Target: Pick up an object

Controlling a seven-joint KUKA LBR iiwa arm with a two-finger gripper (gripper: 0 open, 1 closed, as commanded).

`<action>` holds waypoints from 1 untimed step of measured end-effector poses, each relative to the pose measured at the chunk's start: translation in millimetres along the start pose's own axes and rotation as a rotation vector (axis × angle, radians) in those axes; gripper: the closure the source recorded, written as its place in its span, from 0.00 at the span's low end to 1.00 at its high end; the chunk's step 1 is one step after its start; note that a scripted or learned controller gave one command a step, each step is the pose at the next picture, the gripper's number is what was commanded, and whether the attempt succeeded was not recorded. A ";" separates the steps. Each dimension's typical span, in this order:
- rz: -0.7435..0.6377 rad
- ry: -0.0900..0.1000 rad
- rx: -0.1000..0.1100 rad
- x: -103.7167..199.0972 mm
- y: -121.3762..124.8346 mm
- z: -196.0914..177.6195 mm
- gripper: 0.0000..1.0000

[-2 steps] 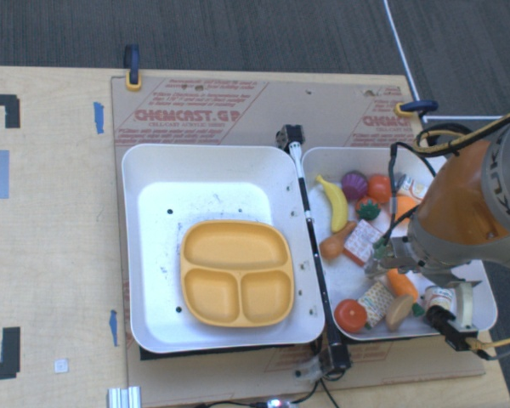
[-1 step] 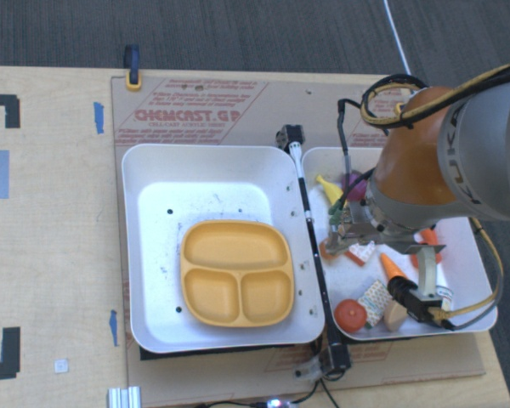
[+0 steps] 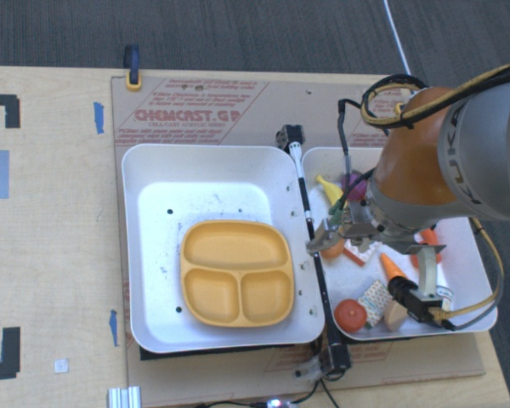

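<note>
Camera view: arm (image 3: 425, 155) crowds right bin (image 3: 484, 313).

This is a robotics lab bench, not a home. A printed cardboard sheet (image 3: 195, 113) lies on the pale wooden bench (image 3: 51, 253), clamped at its far left corner by a blue-and-yellow clamp (image 3: 133, 65). Left of the sheet, blue tape pieces (image 3: 99, 117) and black corner marks (image 3: 7, 110) mark the benchtop.

One fixed camera above the gripper (image 3: 344, 228), angled down at both bins, moderately near.
</note>
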State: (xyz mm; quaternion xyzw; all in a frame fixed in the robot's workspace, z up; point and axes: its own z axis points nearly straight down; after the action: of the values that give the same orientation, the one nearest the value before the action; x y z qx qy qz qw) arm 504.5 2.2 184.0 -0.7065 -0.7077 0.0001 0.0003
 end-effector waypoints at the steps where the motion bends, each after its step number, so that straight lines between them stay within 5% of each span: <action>1: 0.000 0.000 0.000 0.0 0.0 0.0 0.00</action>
State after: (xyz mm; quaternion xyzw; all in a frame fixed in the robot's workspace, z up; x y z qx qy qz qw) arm 504.5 2.2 184.0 -0.7065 -0.7077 0.0001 0.0003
